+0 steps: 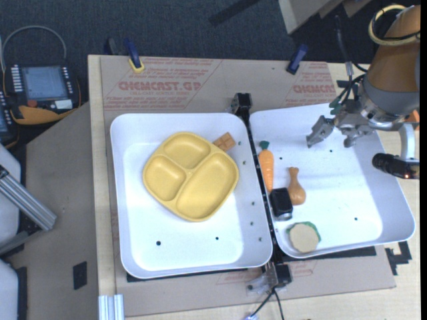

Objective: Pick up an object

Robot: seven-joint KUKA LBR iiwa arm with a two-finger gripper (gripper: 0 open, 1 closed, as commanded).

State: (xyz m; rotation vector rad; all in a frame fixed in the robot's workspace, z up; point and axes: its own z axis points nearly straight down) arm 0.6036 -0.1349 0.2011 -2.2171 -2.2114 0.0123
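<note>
Left bin (127, 245) holds a tray (191, 176), a block (224, 141) at its upper right; right bin (387, 219) holds carrot (266, 167), drumstick (295, 187), box (281, 203) and sandwich (303, 237) along its left side

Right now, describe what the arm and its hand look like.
The arm is a thick rounded body, orange over its upper section and grey lower toward the wrist. Thin dark cables trail along its left side. The hand is a small grey metal assembly with slim angular fingers, seen over the right bin.

Yellow divided plate (191, 175) in a white bin (127, 179); orange carrot (267, 167) with green top.
</note>
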